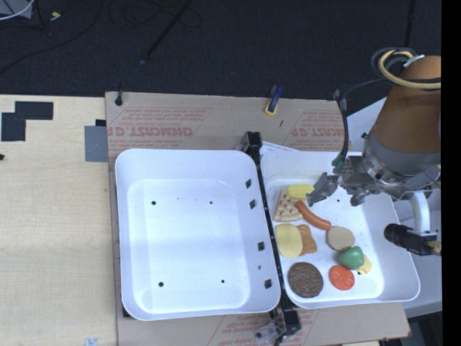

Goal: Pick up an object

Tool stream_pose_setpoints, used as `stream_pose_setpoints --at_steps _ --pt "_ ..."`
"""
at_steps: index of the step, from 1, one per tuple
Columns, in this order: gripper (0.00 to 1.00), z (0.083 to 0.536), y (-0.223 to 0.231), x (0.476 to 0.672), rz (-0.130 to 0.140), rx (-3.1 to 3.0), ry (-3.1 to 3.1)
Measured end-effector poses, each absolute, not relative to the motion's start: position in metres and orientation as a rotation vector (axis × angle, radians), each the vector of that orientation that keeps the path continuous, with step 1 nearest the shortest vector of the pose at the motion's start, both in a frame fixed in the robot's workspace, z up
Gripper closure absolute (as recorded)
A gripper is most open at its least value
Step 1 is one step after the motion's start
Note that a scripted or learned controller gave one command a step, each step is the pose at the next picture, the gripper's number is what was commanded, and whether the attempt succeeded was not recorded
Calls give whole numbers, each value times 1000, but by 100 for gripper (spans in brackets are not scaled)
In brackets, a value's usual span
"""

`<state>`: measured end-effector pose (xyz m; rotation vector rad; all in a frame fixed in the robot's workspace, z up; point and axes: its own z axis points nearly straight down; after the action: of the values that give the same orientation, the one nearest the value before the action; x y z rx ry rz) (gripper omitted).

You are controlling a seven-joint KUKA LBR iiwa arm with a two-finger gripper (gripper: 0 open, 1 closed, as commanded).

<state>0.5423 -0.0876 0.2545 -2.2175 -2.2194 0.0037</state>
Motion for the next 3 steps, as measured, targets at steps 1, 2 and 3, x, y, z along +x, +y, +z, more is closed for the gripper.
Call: stream_pose_setpoints --at_steps 1,2,3 --pt "0 97 -121 530 14 -2216 -2210" --pt "0 88 -95 587 -4 -2220 -2226" --pt "0 88 -90 646 0 -2219 -2223"
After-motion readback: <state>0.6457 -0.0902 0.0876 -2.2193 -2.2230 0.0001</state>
